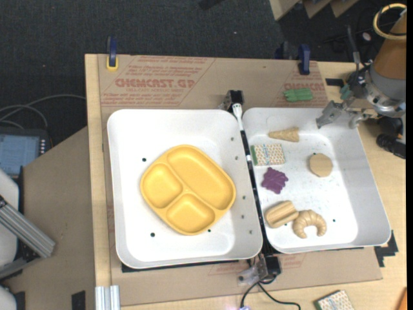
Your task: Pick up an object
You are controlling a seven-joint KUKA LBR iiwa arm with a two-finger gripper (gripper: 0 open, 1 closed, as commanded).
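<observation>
Two shallow white bins are seen side by side on the tabletop (pixel 193 76), which is covered with brown printed board.

Left bin (pixel 122 141): a yellow divided tray (pixel 187 189) with three compartments is set near the middle, turned at an angle to the bin walls. Nothing is seen lying in its compartments.

Right bin (pixel 361 199): six small items are spread over the floor, none touching the arm.
- A pale tan wedge-shaped piece (pixel 285 134) is noted near the far wall.
- A square cracker-like piece (pixel 268 154) with a green edge lies just below it, close to the left wall.
- A purple grape cluster (pixel 274 180) sits just below the cracker.
- A round beige cookie (pixel 321 166) lies apart, toward the bin's right half.
- A tan bread roll (pixel 281 213) and a croissant (pixel 310 223) are found near the front wall, touching or almost touching one another.

A small green object (pixel 298 95) rests on the board beyond the right bin, outside it.

The arm is seen at the upper right. The claw (pixel 332 115) is held at the far right corner of the right bin, above the rim. Whether it is open or closed cannot be told, and nothing is seen gripped in it. The wedge-shaped piece is the nearest item to it, but lies apart.
</observation>
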